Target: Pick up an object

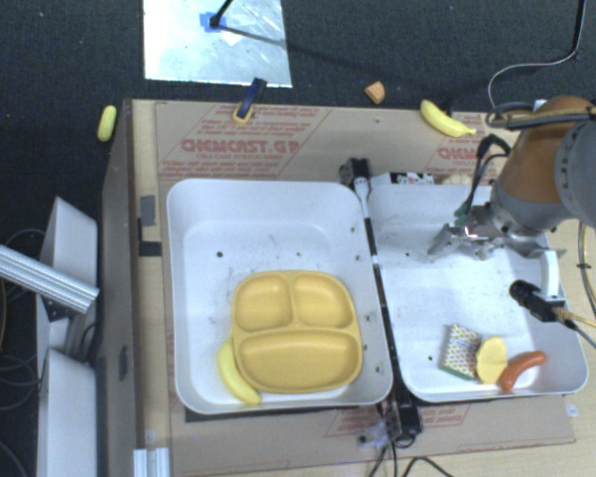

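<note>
Right bin: pickable things crowd 5 o'clock corner, against wall.
Pincer: at bin's 12 o'clock, well apart from them; open or closed, cannot tell.
Yellow disc, sausage, patterned block touching: risk of grabbing two, or fingers striking wall.

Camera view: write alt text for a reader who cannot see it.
A grey robot arm's gripper hovers over the right bin, far from the hot dog, yellow disc and patterned block in its near corner. The left bin holds a yellow divided plate and banana.
</note>
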Robot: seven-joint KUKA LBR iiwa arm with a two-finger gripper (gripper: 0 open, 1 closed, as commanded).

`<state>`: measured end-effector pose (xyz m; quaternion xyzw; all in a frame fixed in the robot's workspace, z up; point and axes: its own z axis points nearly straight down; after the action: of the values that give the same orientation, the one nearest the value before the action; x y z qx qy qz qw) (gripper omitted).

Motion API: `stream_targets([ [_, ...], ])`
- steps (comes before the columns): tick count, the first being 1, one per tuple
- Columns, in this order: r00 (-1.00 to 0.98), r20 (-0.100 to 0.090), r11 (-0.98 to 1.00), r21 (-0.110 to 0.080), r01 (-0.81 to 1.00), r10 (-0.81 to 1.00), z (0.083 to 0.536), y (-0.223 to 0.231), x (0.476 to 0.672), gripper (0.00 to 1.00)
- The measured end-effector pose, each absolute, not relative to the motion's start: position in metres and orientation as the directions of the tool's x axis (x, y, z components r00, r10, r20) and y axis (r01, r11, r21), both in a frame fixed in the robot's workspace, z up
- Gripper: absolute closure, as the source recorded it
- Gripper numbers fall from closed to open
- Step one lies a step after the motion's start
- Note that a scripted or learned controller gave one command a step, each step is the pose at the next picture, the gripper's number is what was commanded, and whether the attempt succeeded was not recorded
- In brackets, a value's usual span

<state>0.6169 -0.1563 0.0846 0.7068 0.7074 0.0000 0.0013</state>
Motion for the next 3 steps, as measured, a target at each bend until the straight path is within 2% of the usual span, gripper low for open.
stream_targets([
  [1, 0.000, -0.001, 0.000, 0.001, 1.000, 1.000, 0.084, -0.186, 0.556, 0.00],
  [2, -0.003, 0.001, 0.003, 0.003, 1.000, 1.000, 0.087, -0.205, 0.670, 0.00],
  [3, -0.001, -0.001, 0.001, 0.001, 1.000, 1.000, 0.084, -0.207, 0.577, 0.00],
])
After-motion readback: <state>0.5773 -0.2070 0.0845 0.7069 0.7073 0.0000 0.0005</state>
